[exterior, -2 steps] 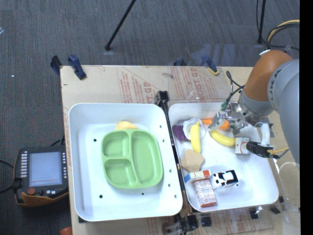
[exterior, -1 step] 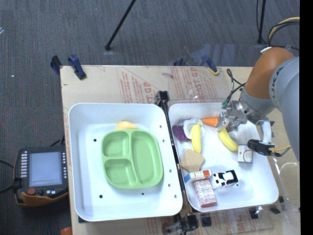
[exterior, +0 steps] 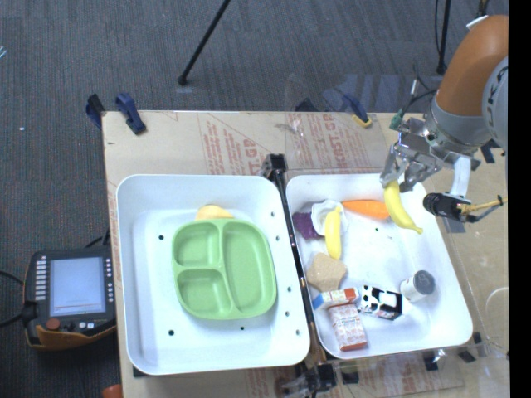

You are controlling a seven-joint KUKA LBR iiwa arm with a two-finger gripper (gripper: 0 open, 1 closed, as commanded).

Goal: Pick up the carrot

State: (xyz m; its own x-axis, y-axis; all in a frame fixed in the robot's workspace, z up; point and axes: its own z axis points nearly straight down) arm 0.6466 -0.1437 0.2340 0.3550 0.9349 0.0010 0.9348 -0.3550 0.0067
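Two shallow white bins are sitting side by side on the worktop (exterior: 207, 135), which is covered with a brown board. The left bin (exterior: 137, 222) is carrying a green divided plate (exterior: 224, 269) in its middle, and a small yellow thing (exterior: 213, 212) is peeking out just behind the plate's upper edge.

The right bin (exterior: 452, 305) is holding many things. The carrot (exterior: 365, 208) is lying flat in the upper part of this bin, pointing to the left, and its right end is passing under a banana. To its left a purple thing (exterior: 304, 223) and a white wrapper (exterior: 325, 210) are lying beside a pale yellow piece (exterior: 333, 232) that is standing nearly vertical in the frame. Below them a tan sponge-like block (exterior: 326, 271) is resting, then a red and white packet (exterior: 346, 325), a black and white box (exterior: 382, 302) and a small grey-topped can (exterior: 421, 284) near the right wall.

At the left edge of the frame a teach pendant (exterior: 73, 295) is lying on the floor, and clamps are gripping the worktop's far corners.

The arm is coming in from the upper right, and the gripper (exterior: 401, 181) is hanging over the upper right part of the right bin. The jaws are closed around the top end of the banana (exterior: 399, 206), which is hanging down from them at a slant, just over the carrot's right end. The carrot itself is not between the jaws.
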